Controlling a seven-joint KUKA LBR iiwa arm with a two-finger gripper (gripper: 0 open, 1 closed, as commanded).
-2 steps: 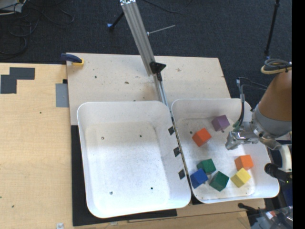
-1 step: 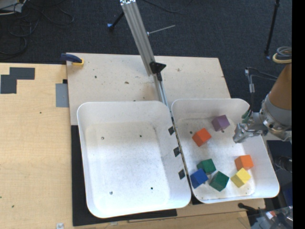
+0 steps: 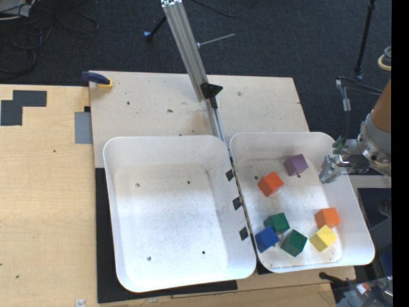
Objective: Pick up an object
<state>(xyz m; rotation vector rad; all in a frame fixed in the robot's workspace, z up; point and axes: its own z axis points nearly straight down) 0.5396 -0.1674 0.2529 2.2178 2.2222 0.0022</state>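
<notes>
Bench [image 3: 160,107] carries two white bins side by side. Left bin [image 3: 128,165] has only dark specks on its floor. Right bin [image 3: 300,139] holds all the blocks, seven by my count.

Arm [image 3: 383,126] enters from the right, and the frame edge cuts it off. Gripper [image 3: 333,166] sits at the right rim of the right bin, about level with the upper pair of blocks. The metal tip is small and blurred, so I cannot tell whether it is spread or pressed together. Nothing visibly sits in it.

Key relation: every candidate lies to the camera's left of the gripper or toward the near edge of the bin. Nearest is the purple block [image 3: 295,164], just beside the gripper, at almost the same height in frame and slightly turned. It stands apart from its neighbours, and I judge it the easiest pick. It is cube-like, with no long axis to align to.

Next out is the orange-red block [image 3: 270,183], farther left and a little nearer the camera, also standing free.

Lower group, well apart from the gripper:
- orange block [image 3: 327,217] just above the yellow block [image 3: 323,238], nearly touching it
- two green blocks [image 3: 278,222] and [image 3: 294,242] packed close with the blue block [image 3: 266,238]

The tight cluster looks risky for finger clearance.

Judgement: no grasp yet; the move ahead is a short shift left, then descent.
</notes>
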